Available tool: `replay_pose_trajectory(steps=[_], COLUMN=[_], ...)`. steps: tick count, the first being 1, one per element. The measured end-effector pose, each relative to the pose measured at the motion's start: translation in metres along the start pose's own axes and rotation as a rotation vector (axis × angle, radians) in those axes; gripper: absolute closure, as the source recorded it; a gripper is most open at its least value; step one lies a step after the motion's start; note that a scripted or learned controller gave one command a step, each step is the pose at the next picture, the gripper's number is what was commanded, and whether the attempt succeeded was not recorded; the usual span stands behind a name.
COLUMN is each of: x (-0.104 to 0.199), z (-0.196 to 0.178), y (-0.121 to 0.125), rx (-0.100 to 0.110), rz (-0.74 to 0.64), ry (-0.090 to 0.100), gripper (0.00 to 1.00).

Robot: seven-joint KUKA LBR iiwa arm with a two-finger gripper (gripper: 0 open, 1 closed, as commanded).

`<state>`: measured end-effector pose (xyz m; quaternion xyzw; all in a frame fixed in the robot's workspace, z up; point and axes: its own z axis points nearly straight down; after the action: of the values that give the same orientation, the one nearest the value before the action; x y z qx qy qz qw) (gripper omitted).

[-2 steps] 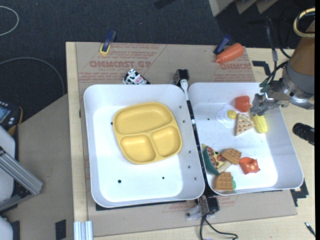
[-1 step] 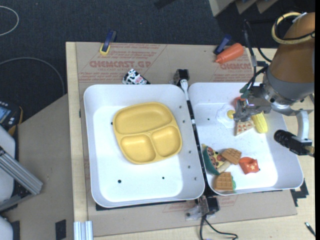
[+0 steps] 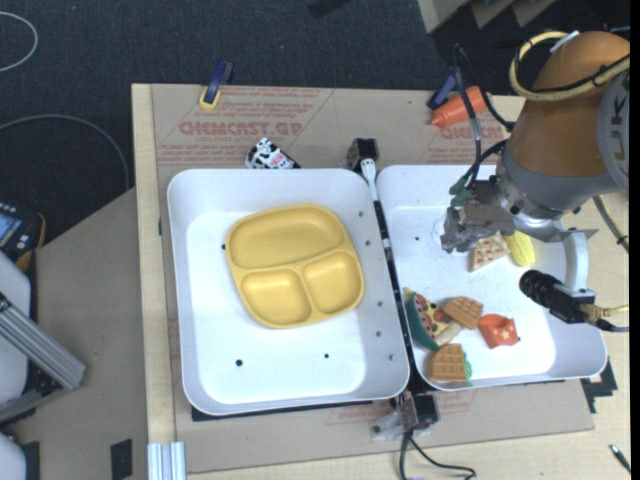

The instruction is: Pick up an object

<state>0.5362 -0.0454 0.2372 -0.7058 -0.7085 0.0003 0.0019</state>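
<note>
Hand [image 3: 468, 230] above tilted cracker wedge [image 3: 488, 253]

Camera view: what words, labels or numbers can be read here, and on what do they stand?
"CHEMCAST GP", red print on the brown sheet behind the left bin.
A second red print at the sheet's right end, by the orange clamp: too blurred to read.
The smaller red lines under both prints: too small to read.

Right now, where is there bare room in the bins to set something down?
Left bin: bare floor around the yellow tray, widest along its near edge. Right bin: bare far-left corner; crowded around the end effector and toy food.
</note>
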Motion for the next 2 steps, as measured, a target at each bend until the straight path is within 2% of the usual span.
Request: replay_pose_trajectory(steps=[1,2], x=[0.046,0.094], z=[0.007,0.003], y=[-0.009,-0.033], rx=[0.0,0.001], rz=[-0.001,-0.001], ry=[0.0,0.0], gripper=[1.0,1.0])
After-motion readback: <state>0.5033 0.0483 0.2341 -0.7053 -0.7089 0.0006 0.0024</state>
